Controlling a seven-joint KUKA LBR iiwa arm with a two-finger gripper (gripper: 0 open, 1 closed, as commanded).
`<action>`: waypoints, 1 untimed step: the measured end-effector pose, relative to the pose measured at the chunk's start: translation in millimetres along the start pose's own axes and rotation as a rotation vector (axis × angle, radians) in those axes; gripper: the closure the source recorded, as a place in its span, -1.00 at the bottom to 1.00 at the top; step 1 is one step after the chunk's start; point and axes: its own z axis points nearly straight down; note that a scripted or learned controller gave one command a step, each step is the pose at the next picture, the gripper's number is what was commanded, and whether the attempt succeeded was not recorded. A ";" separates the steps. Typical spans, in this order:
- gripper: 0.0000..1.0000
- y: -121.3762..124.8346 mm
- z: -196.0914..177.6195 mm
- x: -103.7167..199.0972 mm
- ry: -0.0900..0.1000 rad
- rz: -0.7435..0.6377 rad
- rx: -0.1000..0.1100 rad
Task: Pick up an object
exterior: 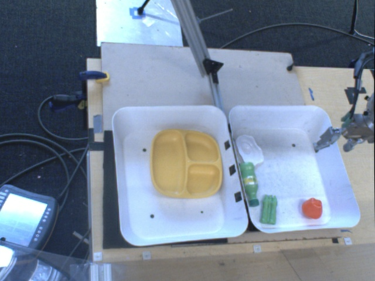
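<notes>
White bins sit side by side on the bench; the left bin (126,215) holds a yellow divided plate (186,163); the right bin (345,186) holds a white object (250,149) by its left wall, a green bottle (249,183) just below it, a green block (268,209) and an orange object (312,208) near the front; the gripper (337,139) hangs over the right bin's right edge, fingers spread apart and gripping nothing, well apart from every object.

Right bin's (328,127) far half seemingly open
</notes>
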 end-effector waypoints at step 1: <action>-1.00 -1.9 62.8 1.3 0.001 0.000 0.002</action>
